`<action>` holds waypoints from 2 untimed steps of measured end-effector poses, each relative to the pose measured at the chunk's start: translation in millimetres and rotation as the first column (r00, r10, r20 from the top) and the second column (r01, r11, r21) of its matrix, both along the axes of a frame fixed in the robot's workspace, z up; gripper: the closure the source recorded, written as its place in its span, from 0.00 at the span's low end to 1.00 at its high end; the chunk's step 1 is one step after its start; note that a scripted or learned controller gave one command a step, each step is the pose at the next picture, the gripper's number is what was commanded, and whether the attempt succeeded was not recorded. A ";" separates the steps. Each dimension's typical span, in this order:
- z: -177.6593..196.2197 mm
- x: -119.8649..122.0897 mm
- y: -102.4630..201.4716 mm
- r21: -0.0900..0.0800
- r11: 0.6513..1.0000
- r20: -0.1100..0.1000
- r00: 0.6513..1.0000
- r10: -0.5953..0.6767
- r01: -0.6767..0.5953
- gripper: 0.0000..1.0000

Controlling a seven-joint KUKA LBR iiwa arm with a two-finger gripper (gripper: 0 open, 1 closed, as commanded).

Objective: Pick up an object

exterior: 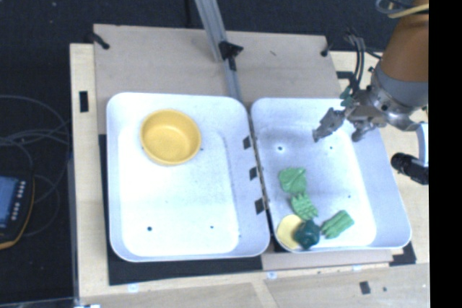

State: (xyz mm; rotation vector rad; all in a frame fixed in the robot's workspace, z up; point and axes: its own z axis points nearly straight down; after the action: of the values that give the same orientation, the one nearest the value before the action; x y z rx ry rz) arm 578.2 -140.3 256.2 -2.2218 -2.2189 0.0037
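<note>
Pincer [341, 122] hangs over the right bin [382, 177], near its far right corner, fingers spread, nothing between them. Grey arm with orange band [408, 47] enters over the worktop's right edge. Objects cluster at the right bin's near edge, well apart from the pincer: light green piece [292, 179], another green leafy piece [304, 206], green block [337, 223], dark teal lump [308, 234] touching a small yellow item [289, 229], possibly a lid. Left bin [130, 227] holds a yellow bowl [170, 137] near its far left corner.
</note>
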 end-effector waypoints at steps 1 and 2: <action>-51.8 -10.4 1.9 0.000 1.000 -0.001 1.000 0.000 0.000 0.00; -94.1 -14.1 1.5 0.000 1.000 0.000 1.000 0.000 0.000 0.00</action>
State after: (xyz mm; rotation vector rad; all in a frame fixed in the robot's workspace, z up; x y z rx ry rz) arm 564.1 -138.8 162.1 -2.2211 -2.2190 0.0041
